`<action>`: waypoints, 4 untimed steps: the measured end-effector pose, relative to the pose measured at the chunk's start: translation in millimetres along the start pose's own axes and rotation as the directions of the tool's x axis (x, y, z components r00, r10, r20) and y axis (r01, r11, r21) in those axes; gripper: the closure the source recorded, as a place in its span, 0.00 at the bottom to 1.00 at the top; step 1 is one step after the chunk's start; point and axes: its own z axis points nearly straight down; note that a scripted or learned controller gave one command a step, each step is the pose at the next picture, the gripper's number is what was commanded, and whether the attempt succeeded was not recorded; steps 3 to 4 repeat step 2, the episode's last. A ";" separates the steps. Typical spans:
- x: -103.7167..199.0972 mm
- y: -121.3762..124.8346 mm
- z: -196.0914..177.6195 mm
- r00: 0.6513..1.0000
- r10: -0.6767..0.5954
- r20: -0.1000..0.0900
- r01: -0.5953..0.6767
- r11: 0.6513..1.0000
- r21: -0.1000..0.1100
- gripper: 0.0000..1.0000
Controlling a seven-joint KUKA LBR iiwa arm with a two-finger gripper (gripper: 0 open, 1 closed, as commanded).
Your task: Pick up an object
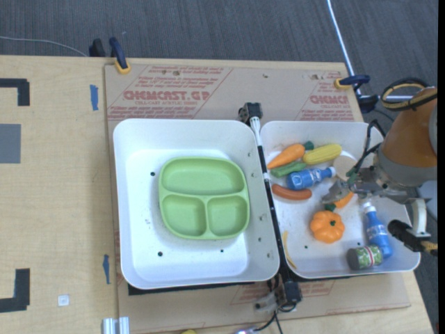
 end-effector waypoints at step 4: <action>35.1 30.8 -105.8 1.000 -0.002 -0.002 0.002 1.000 0.004 1.00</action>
